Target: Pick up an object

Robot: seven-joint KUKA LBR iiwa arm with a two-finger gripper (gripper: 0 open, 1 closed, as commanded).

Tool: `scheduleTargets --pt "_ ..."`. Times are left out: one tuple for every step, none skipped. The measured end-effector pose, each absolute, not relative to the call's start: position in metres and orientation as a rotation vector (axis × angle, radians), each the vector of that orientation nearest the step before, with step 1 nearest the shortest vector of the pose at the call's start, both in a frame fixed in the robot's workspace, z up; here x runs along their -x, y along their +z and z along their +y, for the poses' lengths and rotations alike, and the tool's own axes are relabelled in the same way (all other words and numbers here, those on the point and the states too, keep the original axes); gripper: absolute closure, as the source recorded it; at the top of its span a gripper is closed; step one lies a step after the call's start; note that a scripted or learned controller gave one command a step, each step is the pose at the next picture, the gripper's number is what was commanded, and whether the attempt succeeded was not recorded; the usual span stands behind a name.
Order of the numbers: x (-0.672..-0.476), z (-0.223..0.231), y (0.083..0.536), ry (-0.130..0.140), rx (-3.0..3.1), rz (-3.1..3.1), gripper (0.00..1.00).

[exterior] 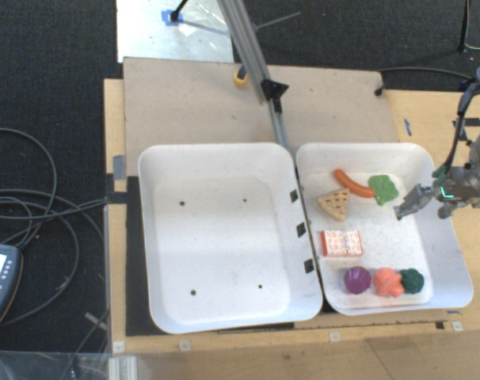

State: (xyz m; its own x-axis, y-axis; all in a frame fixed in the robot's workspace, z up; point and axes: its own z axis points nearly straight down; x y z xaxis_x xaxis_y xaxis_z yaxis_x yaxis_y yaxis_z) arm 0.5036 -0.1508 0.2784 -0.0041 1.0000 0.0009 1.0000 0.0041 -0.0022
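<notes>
Gripper (411, 203) at right bin (438, 236) east rim, jaw state can't tell. Seven items there, one each; left bin (216, 236) open.

end effector (410, 203) over right bin (442, 248), beside green toy (384, 188).

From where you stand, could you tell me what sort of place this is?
Probably a robotics lab test bench: two white bins side by side, toy food such as a sausage for grasping, and loose cables on dark carpet.
</notes>
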Motion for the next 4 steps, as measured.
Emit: scheduleTargets --pt "-0.504 -0.151 0.28 -0.003 2.219 -2.226 0.0" --pt "-0.502 -0.153 0.218 0.003 2.218 -2.219 0.0" --pt "-0.501 -0.149 0.156 0.003 2.216 -2.219 0.0" --pt "-0.501 -0.142 0.097 -0.001 2.219 -2.221 0.0"
